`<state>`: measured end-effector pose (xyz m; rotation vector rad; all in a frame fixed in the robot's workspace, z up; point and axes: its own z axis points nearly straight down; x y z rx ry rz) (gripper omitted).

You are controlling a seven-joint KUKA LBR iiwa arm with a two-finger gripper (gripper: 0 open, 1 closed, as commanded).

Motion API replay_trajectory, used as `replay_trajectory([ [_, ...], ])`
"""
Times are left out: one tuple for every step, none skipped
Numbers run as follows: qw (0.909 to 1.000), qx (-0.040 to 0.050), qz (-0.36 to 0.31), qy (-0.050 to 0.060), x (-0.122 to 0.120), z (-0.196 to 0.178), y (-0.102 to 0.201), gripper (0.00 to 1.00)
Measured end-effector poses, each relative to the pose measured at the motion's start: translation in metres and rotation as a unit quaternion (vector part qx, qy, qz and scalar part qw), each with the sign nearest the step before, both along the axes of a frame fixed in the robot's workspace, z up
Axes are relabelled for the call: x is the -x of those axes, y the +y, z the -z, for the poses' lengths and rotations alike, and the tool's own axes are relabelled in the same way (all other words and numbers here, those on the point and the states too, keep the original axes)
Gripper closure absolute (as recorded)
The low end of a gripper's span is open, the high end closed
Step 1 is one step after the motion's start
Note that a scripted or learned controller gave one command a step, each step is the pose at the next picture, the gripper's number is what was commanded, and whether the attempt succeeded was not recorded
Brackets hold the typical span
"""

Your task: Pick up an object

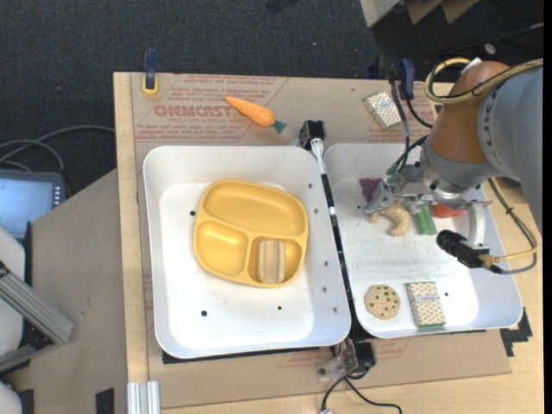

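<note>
Now the claw (392,198) is low in the right bin (500,313), at the grasping step.
Its opening I cannot tell; a tan peanut-like piece (398,220) lies just below it, so next it must close and lift.

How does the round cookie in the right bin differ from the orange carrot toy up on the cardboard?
The round tan cookie is a flat disc speckled with dark chips; the orange carrot toy is long and tapered with a green tip. The cookie lies inside the right white bin, near its front edge; the carrot lies outside both bins on the brown cardboard. Both lie apart from the gripper.
</note>
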<state>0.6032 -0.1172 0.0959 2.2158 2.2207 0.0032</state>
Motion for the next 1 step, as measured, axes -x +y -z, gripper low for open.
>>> replay_trajectory([
  [1.0000, -0.0016, -0.003, -0.002, 0.0092, -0.0947, 0.0704, 1.00],
])
